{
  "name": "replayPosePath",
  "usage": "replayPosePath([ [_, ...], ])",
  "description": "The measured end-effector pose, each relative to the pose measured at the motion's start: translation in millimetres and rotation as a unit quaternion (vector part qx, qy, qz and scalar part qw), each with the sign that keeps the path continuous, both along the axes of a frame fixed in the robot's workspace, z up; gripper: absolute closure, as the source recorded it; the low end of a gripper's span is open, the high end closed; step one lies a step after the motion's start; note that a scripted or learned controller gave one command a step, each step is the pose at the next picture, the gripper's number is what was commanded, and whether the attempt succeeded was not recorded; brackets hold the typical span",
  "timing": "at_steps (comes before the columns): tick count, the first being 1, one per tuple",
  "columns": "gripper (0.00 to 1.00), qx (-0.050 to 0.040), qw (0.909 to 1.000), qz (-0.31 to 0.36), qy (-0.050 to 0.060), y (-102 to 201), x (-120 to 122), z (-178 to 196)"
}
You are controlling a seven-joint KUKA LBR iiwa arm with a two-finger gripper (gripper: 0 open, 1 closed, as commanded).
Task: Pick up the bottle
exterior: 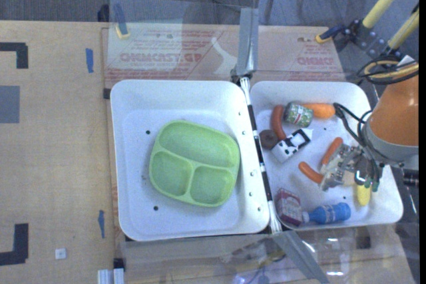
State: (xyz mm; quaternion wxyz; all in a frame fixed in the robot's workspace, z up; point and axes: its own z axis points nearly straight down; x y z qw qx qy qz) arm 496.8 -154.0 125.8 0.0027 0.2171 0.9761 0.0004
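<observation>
The bottle (329, 213), blue with a white cap, lies on its side at the near edge of the right bin (393, 209), just beside a dark red packet (288, 205). The end effector (343, 169) hovers just above and behind the bottle, carrying nothing; how wide it stands I cannot tell. This looks like the approach step: next it must shift nearer the bottle, descend and straddle its body.
</observation>
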Motion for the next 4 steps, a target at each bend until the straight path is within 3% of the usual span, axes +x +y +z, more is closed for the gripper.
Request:
replayPosePath([
  [1,0.00,0.0001,1.0000,0.000,0.000,-0.2,-0.1,0.1],
  [2,0.00,-0.0011,0.9977,0.067,-0.009,34.9,-10.1,-35.6],
  [3,1.00,-0.0005,0.9978,0.066,-0.007,34.2,-11.4,-26.6],
  [4,0.00,-0.0005,0.9978,0.066,-0.007,34.2,-11.4,-26.5],
])
